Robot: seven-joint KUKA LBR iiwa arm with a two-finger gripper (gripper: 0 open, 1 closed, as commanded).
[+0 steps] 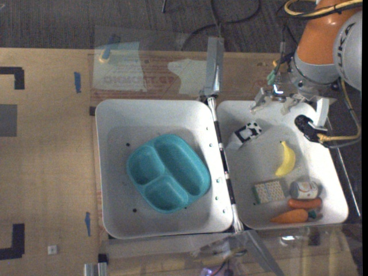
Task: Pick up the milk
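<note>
The milk [248, 133], a small black-and-white carton, sits tilted in the far left corner of the right bin [336, 171], close to the divider between the two bins, and nothing is touching it. Up and to its right, the gripper [275, 98] hangs over the far edge of that same bin, clear of the carton; whether it is apart or closed, I cannot tell from this angle. Behind it rises the grey arm [330, 36] with its orange band, coming in from the right. Nearer in the right bin, a banana [286, 158] lies mid-floor, then a speckled sponge [268, 191], a grey can [304, 188] and two carrots [298, 209] along the near right side. Across the divider, the left bin [109, 154] holds a teal divided plate [168, 172].
</note>
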